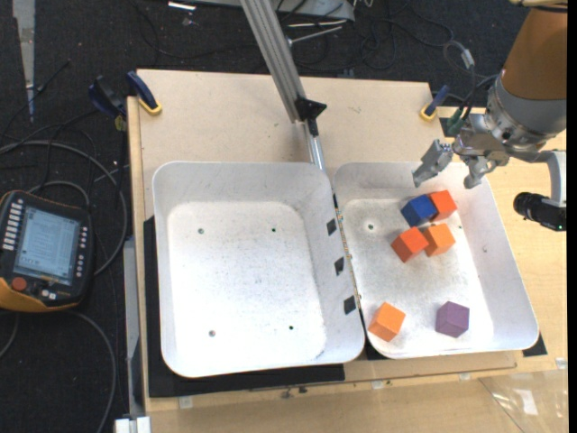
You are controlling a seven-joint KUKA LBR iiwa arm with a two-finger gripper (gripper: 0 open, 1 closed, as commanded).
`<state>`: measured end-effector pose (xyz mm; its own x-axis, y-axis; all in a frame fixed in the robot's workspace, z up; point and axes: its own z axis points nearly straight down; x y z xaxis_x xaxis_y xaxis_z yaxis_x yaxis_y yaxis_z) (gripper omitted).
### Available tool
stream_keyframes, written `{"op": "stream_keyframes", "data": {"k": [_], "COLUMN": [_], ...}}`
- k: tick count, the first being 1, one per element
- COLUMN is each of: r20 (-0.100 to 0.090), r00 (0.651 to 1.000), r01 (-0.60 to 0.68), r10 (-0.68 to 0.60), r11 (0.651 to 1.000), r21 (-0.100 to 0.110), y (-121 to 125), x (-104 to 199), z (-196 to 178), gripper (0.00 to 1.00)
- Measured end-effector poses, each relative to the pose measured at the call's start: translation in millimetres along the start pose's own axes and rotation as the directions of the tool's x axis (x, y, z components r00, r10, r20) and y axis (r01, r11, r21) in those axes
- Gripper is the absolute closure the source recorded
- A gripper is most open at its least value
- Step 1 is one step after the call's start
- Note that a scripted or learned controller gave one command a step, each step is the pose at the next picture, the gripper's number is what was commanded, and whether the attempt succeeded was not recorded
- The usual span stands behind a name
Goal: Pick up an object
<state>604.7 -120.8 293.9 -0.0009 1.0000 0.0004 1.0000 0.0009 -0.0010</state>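
Note:
Several small blocks lie in the right bin [505,287]: a blue block [417,210] touching an orange block [442,203] at the back, two more orange blocks [409,243] [440,238] just below them, another orange block [388,320] near the front and a purple block [453,318] to its right. My gripper [451,168] hangs open above the bin's back edge, just above the blue and orange pair, with nothing between its fingers.
The left bin [180,188] sits beside the right one. A slanted metal pole [275,48] crosses the back of the bench. Clamps [144,97] [433,105] stand at the bench's rear corners. A teach pendant [41,251] lies on the floor at left.

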Motion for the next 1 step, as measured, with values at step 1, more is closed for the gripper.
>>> {"op": "stream_keyframes", "data": {"k": [1], "r20": [0.0], "r00": [1.0], "r01": [-0.002], "r10": [0.002], "r11": [1.0], "r21": [0.007], "y": [3.0], "x": [-15.1], "z": [128.9], "gripper": [0.0]}}
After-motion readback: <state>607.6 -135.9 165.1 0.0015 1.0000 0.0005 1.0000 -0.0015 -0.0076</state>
